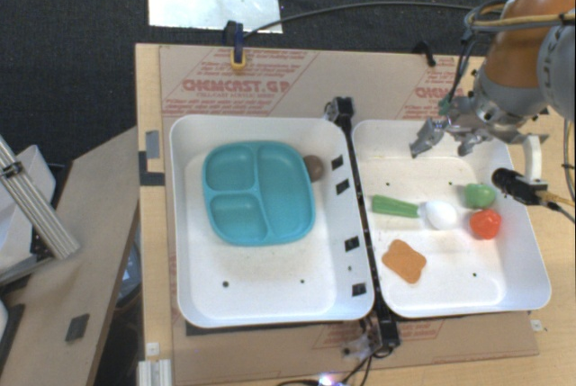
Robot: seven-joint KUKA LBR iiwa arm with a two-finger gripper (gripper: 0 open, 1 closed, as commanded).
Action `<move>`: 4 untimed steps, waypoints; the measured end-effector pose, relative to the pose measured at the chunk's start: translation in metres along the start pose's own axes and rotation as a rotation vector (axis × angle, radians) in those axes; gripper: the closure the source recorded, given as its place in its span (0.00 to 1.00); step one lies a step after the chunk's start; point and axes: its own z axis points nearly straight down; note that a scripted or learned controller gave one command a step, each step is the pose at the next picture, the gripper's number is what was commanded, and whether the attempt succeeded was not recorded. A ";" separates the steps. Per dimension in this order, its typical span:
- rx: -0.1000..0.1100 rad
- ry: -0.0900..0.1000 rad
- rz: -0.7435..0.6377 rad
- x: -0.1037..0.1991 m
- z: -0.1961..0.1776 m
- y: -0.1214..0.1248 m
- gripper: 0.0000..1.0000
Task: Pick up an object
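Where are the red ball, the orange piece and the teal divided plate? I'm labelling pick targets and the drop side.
red ball (pixel 485 224): camera view, middle of its top surface.
orange piece (pixel 404 261): camera view, centre of its flat face.
teal divided plate (pixel 258 193): camera view, ridge where its compartments meet.

The teal tray (pixel 258 193) hides part of a small brown object (pixel 314 166), too small to identify.

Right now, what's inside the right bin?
In the right bin: a green stick, a white ball, a green piece, a red piece and an orange piece. The tool covers part of the far end.
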 end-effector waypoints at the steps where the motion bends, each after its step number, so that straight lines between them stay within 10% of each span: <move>1: -0.010 -0.001 -0.002 0.000 -0.006 0.003 0.00; 4: -0.010 -0.002 0.000 -0.008 0.100 0.000 0.00</move>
